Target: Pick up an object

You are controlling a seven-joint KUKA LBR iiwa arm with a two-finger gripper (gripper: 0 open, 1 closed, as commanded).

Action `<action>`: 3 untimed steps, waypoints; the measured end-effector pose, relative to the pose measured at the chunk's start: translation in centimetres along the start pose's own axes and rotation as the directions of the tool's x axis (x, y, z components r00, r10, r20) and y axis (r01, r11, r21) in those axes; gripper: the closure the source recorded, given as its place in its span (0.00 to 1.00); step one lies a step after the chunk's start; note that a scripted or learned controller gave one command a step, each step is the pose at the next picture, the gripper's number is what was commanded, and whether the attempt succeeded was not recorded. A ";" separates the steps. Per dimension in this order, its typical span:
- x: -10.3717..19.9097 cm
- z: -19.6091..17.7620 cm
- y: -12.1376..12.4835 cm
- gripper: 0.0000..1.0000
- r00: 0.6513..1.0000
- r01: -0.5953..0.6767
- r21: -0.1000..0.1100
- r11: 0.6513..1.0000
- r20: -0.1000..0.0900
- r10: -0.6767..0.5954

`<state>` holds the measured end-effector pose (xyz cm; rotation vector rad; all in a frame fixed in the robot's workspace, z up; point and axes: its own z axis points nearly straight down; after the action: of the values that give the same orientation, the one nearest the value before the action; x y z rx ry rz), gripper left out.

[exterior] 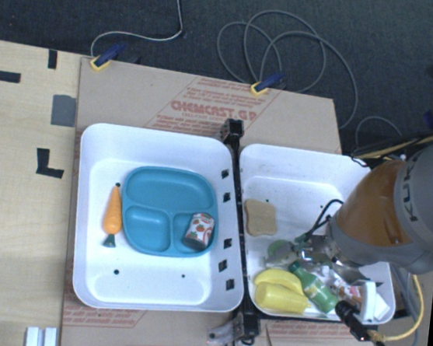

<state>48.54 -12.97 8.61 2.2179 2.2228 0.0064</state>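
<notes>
Cardboard sheet [209, 109] covers the wooden bench [9, 205], two white bins on top of it, side by side and touching along a black divider. Arm [400, 210] comes in from the right, grey body with the orange band, wrist down over the right bin [295, 166]. Left bin [87, 270] holds a blue sectioned plate [162, 201] near its centre; plate sits flat. A small printed packet [199, 231] lies in the plate's lower right compartment, tilted. An orange carrot [113, 210] lies on the bin floor just beside the plate's left edge, long axis running top to bottom, dark stub at its lower end. Right bin is cluttered in its lower half: yellow banana-like item [279, 289] near the front wall, a green bottle-shaped item [316, 290] just to its right and touching it, a tan sponge-like square [260, 218] further back near the divider, and a dark green item [277, 250] between the sponge and the yellow piece. Gripper [317, 255] sits low in that clutter, right above the green pieces. Jaw state: can't tell, the tips are lost among the objects and the wrist hides part of them. Nothing visibly lifted clear of the bin floor. Grey cables loop on the dark floor behind the bench.
</notes>
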 end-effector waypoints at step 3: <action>6.0 -9.7 7.8 0.00 1.000 -0.001 0.005 1.000 0.002 0.001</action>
<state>56.31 -6.99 18.39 2.2205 2.2232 -0.0024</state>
